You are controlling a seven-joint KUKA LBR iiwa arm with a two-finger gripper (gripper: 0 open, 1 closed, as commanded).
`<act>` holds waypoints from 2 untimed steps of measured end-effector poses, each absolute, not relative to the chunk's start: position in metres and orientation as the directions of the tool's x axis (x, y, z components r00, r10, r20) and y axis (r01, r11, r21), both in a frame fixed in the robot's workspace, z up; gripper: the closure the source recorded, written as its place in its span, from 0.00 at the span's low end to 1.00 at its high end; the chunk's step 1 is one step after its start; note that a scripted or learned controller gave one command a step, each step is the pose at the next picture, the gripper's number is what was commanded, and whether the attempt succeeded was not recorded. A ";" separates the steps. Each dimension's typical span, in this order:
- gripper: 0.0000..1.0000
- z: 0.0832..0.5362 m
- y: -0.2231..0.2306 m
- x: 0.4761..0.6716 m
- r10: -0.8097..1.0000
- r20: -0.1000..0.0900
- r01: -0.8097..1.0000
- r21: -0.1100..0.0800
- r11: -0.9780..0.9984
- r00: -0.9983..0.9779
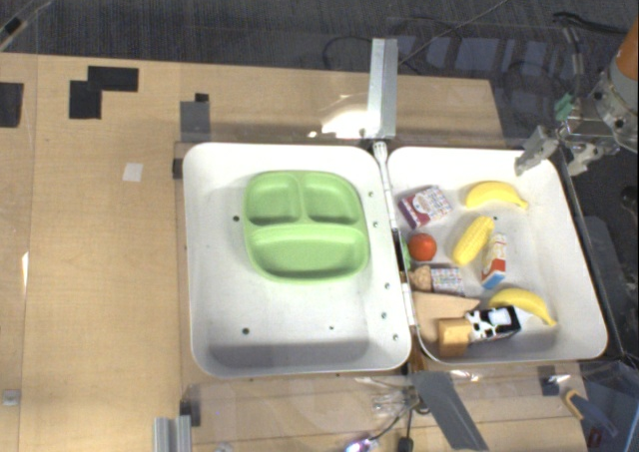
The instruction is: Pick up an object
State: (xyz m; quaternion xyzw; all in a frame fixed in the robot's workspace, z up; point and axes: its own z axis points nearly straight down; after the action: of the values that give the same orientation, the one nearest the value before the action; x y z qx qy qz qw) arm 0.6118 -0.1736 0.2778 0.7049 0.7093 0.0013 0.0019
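Arm poised at the right bin's far corner

The grey two-finger gripper (544, 149) hangs over the right shallow white bin's (574, 240) rim, its grip unreadable; the curved yellow banana (496, 195) lies just beside, untouched.

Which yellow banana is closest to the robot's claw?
The curved yellow banana at the right bin's top, just below-left of the end effector. The other banana lies lower, near the front.

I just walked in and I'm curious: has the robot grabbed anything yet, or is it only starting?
Nothing looks picked yet. The gripper sits at the far corner of the right bin, above the rim, with nothing visibly in it. The bananas, corn cob and tomato lie in that bin. The green divided plate lies in the left bin. The whole pick remains.
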 end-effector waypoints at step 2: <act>1.00 0.114 -0.131 0.618 0.994 -0.002 0.994 0.011 0.107 -0.107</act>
State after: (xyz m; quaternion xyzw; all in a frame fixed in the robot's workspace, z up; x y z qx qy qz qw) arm 0.6180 -0.1310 0.1137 0.6683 0.7438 0.0035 0.0042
